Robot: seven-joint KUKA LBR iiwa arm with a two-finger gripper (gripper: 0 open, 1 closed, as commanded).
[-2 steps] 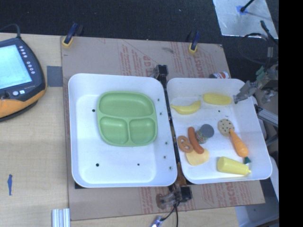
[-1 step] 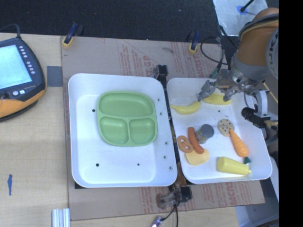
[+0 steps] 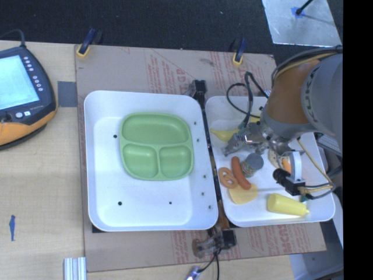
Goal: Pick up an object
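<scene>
A wooden bench (image 3: 41,203) seen from above carries a brown cardboard sheet (image 3: 151,63) with two shallow white bins side by side on it. The left bin (image 3: 105,209) holds a pale green divided plate (image 3: 156,146), lying flat toward its 12 o'clock side. The grey arm with its orange band (image 3: 303,98) enters from 3 o'clock and bends down over the right bin (image 3: 317,212), hiding most of that bin's 1 o'clock corner. The tool (image 3: 252,163) sits low at the middle of the right bin, a dark grey rounded tip just beside the toy food; whether it is spread wide, narrow, or closed on anything cannot be told from this angle, because the wrist and its cables cover it. The objects to pick lie in the right bin: a yellow block (image 3: 287,205) at 5 o'clock, a flat yellow slice (image 3: 242,195) at 6 o'clock, a red sausage (image 3: 240,173) just at 9 o'clock of the tool tip, an orange pretzel-like ring (image 3: 227,177) touching the sausage, and a yellow curved piece (image 3: 223,135) at 10 o'clock, partly under the wrist. An orange item (image 3: 284,161) at 3 o'clock of the tool is mostly hidden and hard to name. At 9 o'clock on the bench, an orange-edged control pendant (image 3: 20,101) is cut off by the frame.
</scene>
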